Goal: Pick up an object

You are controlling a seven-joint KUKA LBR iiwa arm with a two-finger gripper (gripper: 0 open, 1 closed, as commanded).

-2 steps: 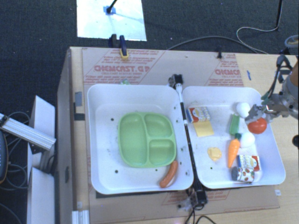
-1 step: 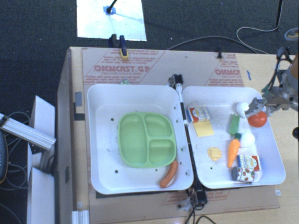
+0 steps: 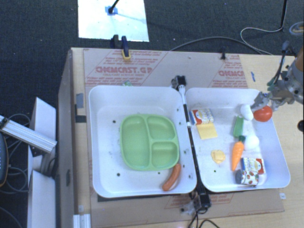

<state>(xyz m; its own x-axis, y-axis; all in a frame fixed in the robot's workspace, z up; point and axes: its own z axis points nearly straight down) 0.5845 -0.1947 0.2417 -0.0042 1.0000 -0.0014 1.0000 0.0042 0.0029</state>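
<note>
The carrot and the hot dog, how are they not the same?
The carrot is bright orange with a green top; the hot dog is plain reddish-brown. The carrot lies in the right bin among other toy foods, pointing nearly straight up and down the view; the hot dog lies in the left bin, slanted, beside the green tray. Both are long and thin.

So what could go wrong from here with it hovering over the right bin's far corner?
1. The gripper is right at the red tomato by the right bin's rim; a push could send it over the edge.
2. The white egg and green piece sit close beside the tomato, so closing might catch or knock the wrong item.
3. I can't confirm a grasp from this angle; lifting may come up with nothing.
</note>
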